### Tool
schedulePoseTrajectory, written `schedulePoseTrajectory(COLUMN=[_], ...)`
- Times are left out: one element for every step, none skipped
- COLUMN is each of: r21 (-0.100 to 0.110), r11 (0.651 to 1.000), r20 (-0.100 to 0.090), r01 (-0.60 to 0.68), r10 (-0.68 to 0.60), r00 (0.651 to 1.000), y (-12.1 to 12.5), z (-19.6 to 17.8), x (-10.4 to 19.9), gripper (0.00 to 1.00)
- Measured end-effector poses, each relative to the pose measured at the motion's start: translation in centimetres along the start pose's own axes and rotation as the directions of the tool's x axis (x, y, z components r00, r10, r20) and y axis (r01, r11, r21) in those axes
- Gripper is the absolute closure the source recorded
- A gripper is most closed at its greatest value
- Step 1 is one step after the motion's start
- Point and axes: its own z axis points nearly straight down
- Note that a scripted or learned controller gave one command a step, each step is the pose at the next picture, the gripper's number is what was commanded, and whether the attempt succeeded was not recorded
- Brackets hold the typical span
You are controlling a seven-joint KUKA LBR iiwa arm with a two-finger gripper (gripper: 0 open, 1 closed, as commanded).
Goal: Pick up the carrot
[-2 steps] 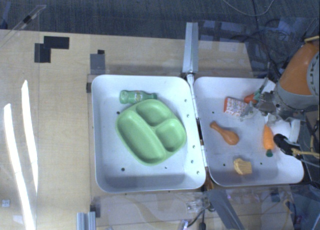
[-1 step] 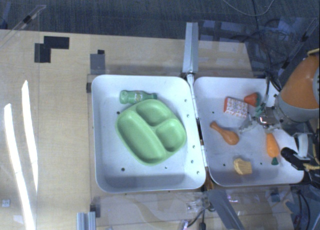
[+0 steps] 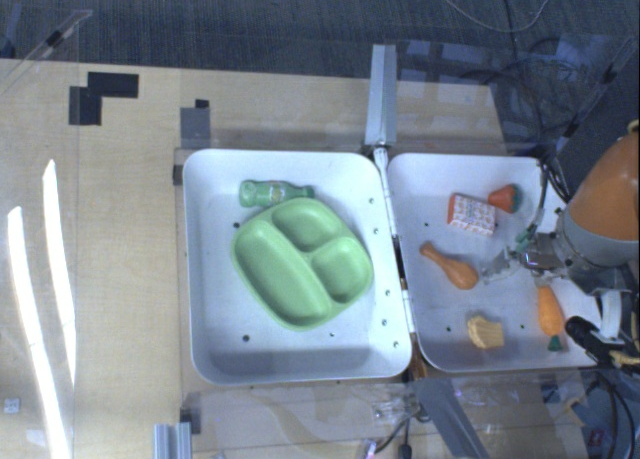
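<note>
One gripper (image 3: 508, 259) is seen at the right side of the right bin (image 3: 440, 347), low over the bin floor beneath the grey arm (image 3: 605, 222) with its orange band. Its parts are blurred against the white floor, so whether it is open or closed cannot be told, and nothing is seen held. The carrot (image 3: 550, 312) lies just below and to the right of it, near the bin's right wall. A tan drumstick (image 3: 450, 266) lies just left of the gripper. A red-and-white box (image 3: 471, 214), what appears to be a strawberry (image 3: 503, 197) and a yellow chunk (image 3: 486, 332) are also recorded. The left bin (image 3: 210, 347) bears a green divided plate (image 3: 303, 262) and a green bottle (image 3: 272, 192).
</note>
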Motion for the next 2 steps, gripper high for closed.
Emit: schedulePoseTrajectory(r21=[-0.006, -0.01], r11=[0.997, 0.996], r20=[0.003, 0.006], r01=[0.083, 0.083], r10=[-0.083, -0.083], r00=[0.997, 0.997], y=[-2.6, -2.4], z=[-0.1, -1.2], x=[-0.2, -0.3], gripper=[0.0, 1.0])
